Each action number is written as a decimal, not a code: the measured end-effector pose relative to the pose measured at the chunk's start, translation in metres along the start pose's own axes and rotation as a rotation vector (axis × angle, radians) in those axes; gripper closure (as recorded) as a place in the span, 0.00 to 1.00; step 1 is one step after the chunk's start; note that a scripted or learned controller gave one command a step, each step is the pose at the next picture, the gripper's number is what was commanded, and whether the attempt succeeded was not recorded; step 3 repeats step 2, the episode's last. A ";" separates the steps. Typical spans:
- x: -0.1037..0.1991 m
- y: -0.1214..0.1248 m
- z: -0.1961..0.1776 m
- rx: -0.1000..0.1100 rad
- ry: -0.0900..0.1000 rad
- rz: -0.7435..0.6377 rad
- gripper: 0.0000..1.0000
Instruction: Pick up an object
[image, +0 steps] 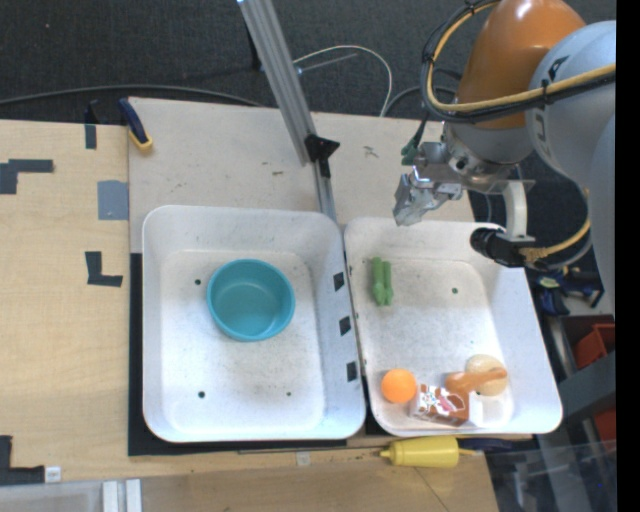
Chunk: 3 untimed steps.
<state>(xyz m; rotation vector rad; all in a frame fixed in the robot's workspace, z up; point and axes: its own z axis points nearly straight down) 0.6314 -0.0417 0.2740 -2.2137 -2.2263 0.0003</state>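
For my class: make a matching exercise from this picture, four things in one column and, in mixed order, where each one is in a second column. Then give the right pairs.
Things:
1. teal bowl
2. green object
3. orange ball
4. yellow bottle

Places:
A. on the bench, just outside the right bin's near edge
B. in the left bin
C. upper part of the right bin, near the divide
D. near corner of the right bin, beside a packet

Pairs: 1-B, 2-C, 3-D, 4-A

text: none legible | labels: none (small packet's print too blurred)
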 end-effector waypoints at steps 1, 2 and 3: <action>0.052 -0.010 0.004 0.001 0.000 -0.001 1.00; 0.106 -0.029 0.024 0.003 0.000 -0.001 1.00; 0.106 -0.029 0.024 0.003 0.000 -0.001 1.00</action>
